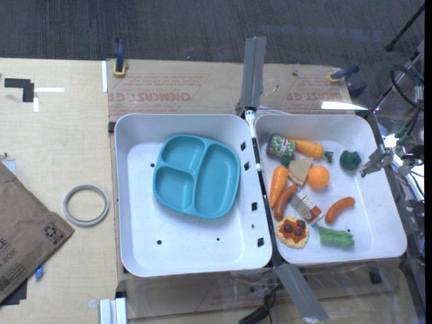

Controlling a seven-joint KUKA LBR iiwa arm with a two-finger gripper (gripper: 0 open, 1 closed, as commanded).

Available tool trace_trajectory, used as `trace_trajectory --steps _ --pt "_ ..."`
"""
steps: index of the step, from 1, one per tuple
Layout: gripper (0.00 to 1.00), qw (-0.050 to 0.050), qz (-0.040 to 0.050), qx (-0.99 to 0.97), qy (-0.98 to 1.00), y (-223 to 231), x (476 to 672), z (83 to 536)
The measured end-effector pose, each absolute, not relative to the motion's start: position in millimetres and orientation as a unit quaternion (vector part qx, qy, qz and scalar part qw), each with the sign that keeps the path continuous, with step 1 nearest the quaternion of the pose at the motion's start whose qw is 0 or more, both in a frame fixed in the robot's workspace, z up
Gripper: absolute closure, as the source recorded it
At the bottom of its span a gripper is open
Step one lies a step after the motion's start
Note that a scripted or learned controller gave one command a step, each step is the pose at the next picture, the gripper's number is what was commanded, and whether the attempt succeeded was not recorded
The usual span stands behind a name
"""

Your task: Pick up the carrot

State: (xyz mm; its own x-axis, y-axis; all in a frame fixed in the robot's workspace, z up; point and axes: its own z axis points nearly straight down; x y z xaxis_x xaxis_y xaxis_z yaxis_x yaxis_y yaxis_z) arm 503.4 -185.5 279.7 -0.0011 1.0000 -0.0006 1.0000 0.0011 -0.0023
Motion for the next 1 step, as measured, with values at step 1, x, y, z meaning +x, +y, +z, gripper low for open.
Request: trace_trajectory --steps 1 --pt "0.00 0.001 0.0009 -0.673 -0.739 -139.9 555.5 212.8"
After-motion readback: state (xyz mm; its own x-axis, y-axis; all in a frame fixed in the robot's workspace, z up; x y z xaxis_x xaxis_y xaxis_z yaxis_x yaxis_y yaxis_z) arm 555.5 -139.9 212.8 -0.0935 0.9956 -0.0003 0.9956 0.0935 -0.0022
